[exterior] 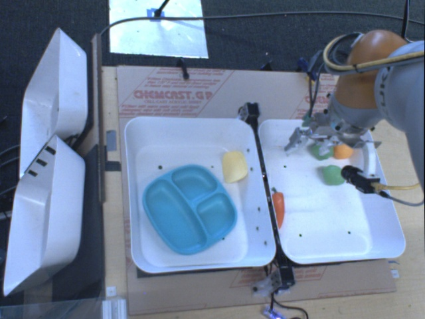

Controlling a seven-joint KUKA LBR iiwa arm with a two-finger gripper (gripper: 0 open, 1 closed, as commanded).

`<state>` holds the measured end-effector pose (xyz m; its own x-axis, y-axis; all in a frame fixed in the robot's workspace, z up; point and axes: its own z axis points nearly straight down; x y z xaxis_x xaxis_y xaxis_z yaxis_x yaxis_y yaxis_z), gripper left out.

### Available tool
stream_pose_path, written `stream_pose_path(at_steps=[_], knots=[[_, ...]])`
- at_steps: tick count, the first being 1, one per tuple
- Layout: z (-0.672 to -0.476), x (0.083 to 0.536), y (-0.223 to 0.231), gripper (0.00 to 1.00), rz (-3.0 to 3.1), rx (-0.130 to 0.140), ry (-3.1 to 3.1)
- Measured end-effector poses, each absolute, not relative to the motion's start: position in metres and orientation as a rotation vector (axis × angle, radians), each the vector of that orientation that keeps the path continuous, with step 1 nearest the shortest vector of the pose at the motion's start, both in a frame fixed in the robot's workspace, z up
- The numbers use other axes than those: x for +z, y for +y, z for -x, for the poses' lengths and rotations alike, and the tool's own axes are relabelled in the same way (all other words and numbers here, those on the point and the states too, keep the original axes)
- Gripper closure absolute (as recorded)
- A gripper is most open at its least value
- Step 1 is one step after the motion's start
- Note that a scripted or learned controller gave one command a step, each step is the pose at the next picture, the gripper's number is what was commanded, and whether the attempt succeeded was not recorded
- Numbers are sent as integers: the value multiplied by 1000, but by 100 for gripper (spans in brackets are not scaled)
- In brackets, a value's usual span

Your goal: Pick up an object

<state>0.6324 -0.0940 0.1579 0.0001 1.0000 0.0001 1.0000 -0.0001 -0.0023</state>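
Three small pieces crowd the right white bin's [332, 248] far edge under the pincer [329, 138], whose spread I cannot tell, so aim squarely at the lone green rounded lump [331, 175], clear of the orange ball [343, 152].

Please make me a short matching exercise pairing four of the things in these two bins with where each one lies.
Things:
1. blue divided tray
2. pale yellow piece
3. orange-red carrot-like piece
4. green piece

Places:
A. right bin, against its left wall
B. left bin, filling much of its floor
C. right bin, upper area, just below the arm's wrist
D. left bin, by its right wall, just past the tray's upper right corner

Pairs: 1-B, 2-D, 3-A, 4-C
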Motion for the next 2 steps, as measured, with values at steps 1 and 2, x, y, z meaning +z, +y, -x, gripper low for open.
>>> stream_pose_path(at_steps=[1,2], knots=[[-633,116,-94,0,2220,2,-2220],[-635,129,-94,100,2223,-2,-2222]])
